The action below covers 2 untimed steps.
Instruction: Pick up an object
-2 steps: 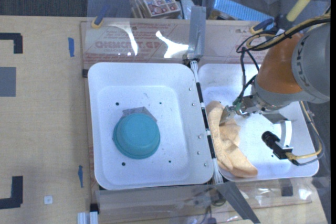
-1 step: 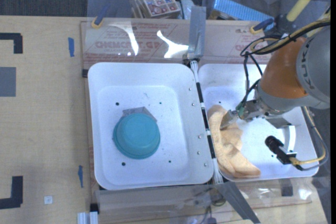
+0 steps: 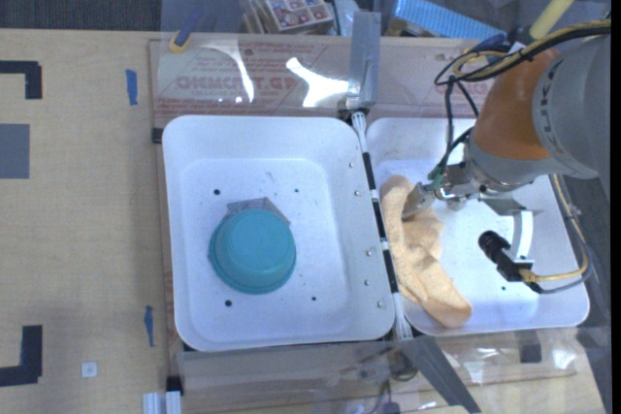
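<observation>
I have the tool (image 3: 423,199) low in the right bin (image 3: 568,305), touching the crumpled tan cloth (image 3: 419,257) near the divider (blue bowl (image 3: 253,251) sits opposite); I can't tell its finger state.

A robotics lab: taped wooden bench (image 3: 78,238), two white bins (image 3: 194,150), loose cables (image 3: 466,63), and clutter behind.
</observation>
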### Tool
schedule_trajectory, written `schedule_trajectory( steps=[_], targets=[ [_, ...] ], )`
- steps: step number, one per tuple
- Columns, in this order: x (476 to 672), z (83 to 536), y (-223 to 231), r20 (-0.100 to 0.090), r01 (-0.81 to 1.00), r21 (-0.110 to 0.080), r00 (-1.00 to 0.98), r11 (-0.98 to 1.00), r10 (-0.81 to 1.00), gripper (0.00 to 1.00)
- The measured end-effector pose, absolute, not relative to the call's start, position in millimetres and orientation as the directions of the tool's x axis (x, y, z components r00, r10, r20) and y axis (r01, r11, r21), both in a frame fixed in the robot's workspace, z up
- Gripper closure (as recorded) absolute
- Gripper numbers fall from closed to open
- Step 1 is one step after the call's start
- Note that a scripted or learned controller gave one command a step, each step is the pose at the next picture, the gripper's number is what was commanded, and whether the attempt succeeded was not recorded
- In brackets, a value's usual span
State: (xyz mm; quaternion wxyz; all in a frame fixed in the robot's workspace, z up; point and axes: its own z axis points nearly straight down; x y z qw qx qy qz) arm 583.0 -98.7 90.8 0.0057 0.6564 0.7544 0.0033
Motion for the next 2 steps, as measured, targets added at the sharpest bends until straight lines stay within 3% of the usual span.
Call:
schedule_trajectory(
  steps=[1,2],
  targets=[
    [579.5,91.1,-96.5,-0.005,0.986,0.014,-0.166,0.166,0.986,0.00],
    [559.3,91.1,-96.0,-0.004,0.977,0.014,-0.214,0.214,0.977,0.00]
  ],
)
